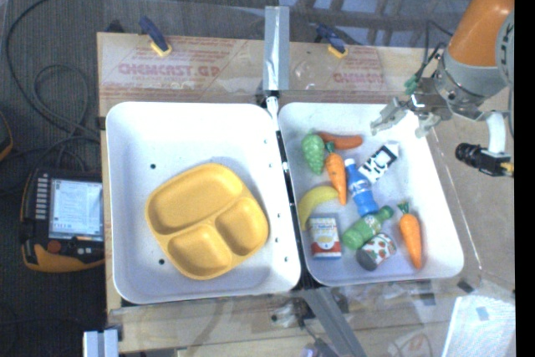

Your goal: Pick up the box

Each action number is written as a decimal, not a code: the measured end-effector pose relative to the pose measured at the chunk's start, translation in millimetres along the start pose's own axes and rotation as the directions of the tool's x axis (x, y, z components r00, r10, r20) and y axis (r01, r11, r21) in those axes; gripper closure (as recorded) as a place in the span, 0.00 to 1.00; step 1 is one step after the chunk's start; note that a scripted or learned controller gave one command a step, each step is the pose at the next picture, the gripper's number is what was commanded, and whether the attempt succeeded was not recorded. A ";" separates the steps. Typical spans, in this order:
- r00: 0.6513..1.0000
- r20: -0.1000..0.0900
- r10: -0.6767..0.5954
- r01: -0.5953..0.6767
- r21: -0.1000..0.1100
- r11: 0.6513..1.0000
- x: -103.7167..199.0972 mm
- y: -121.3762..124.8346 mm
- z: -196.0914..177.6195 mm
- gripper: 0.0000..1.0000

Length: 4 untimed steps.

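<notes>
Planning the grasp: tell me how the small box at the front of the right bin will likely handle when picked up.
The box looks like a small printed carton, so probably stiff and light. Its flat faces should suit a pinch and keep it from rolling. The banana and green bottle crowd it, so a push may jostle them.

Both white bins (125, 180) look like smooth plastic with a soft shine. The yellow divided tray (209, 219) in the left bin is matt plastic. In the right bin, the carrots (335, 176) and the blue bottle (362, 191) look like glossy plastic, and the small box (324, 236) carries a printed paper-like label. The board (192, 67) behind the bins looks like rough cardboard.
</notes>
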State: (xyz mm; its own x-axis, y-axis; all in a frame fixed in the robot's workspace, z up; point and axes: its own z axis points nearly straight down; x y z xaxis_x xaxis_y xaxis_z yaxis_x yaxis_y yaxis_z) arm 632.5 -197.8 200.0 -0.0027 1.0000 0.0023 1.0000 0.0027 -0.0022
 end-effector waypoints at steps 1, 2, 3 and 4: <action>0.993 0.000 -0.122 0.122 0.001 0.993 57.2 -73.6 61.7 0.00; 0.981 0.007 -0.196 0.196 -0.014 0.980 55.3 -127.3 109.9 0.00; 0.980 0.005 -0.197 0.197 -0.019 0.980 56.7 -125.5 100.0 1.00; 0.929 0.001 -0.370 0.370 -0.001 0.929 135.9 -49.7 17.3 1.00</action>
State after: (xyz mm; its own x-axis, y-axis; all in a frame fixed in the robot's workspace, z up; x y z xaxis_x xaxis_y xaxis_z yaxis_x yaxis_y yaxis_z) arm 582.4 -62.0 183.1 -0.3723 0.9281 0.0014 0.9281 0.3723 -0.0003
